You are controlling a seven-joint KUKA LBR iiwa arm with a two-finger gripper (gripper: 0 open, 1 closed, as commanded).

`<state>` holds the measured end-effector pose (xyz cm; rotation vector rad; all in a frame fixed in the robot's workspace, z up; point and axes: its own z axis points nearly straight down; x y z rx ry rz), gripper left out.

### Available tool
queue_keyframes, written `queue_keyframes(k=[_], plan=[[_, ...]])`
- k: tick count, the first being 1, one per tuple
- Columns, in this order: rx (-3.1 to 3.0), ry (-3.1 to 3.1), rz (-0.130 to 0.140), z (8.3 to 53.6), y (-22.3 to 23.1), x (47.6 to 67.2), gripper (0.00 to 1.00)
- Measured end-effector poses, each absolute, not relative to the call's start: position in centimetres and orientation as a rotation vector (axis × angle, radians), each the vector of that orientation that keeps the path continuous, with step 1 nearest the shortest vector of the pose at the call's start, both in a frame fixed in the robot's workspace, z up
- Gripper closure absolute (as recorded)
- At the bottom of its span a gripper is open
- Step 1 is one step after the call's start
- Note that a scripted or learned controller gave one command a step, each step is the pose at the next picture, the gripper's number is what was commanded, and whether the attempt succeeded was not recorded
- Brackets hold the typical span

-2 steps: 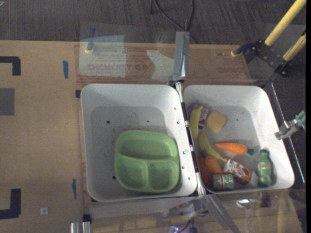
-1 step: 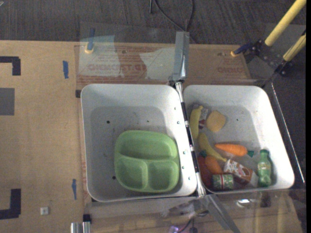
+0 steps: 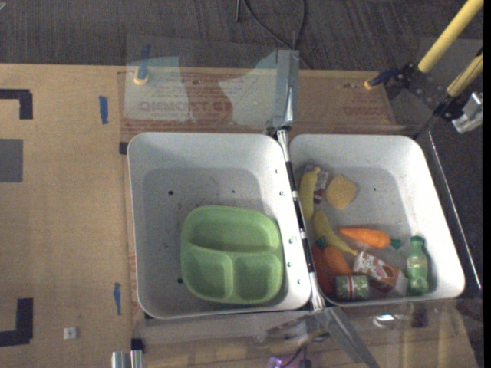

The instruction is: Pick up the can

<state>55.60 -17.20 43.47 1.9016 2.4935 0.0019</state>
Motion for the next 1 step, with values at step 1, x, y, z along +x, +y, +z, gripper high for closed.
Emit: queue_keyframes(k=[1], plan=[[1.817,2.555,0.003,43.61,-12.47,61.07,1.0]])
